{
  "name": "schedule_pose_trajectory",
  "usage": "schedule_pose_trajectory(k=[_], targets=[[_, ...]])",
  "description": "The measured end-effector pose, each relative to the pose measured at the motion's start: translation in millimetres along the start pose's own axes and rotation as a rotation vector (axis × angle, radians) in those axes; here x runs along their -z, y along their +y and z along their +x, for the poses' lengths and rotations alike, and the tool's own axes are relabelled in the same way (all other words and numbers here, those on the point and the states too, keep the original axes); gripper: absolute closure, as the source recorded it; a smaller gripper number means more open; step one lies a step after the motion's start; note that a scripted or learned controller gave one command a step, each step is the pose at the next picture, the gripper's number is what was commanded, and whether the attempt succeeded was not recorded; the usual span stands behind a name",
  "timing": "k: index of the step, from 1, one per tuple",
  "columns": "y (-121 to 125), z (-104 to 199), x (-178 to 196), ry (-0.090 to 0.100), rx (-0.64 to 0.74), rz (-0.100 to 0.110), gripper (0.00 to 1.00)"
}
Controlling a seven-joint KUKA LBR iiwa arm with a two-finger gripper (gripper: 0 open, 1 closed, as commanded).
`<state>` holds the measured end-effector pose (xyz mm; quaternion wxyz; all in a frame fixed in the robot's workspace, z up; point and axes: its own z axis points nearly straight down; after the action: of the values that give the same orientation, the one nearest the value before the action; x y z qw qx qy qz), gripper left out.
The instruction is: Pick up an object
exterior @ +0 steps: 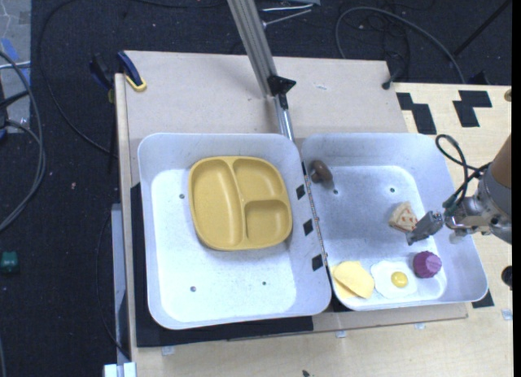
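The hand hangs low over the right bin, near the worktop's right edge, just beside a tan wedge of toy food; I cannot tell how it is set. Along that bin's front edge lie a purple piece, a fried egg and a yellow slice, with a brown lump toward its back-left corner. A yellow divided plate sits in the left bin.

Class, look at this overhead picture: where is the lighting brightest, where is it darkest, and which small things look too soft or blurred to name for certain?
In the camera view, light falls brightest on the two white bins, washing their floors pale; the floor around the bench is dark, its cables barely showing; the yellow tray reads sharply, but the brown lump near the divider and the gripper are soft-edged.
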<state>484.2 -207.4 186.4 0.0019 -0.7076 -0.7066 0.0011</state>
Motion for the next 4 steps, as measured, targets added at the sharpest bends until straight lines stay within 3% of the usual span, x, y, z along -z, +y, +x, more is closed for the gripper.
schedule_pose_trajectory(k=[1,2,3,4], targets=[[-1.5,-3.0,-43.9,0.000,0.000,0.000,0.00],[-0.3,-3.3,-31.2,-0.002,0.001,-0.005,1.00],[-0.2,4.6,28.5,-0.003,0.005,-0.010,1.00],[0.6,4.7,37.9,-0.002,0.004,-0.007,1.00]])
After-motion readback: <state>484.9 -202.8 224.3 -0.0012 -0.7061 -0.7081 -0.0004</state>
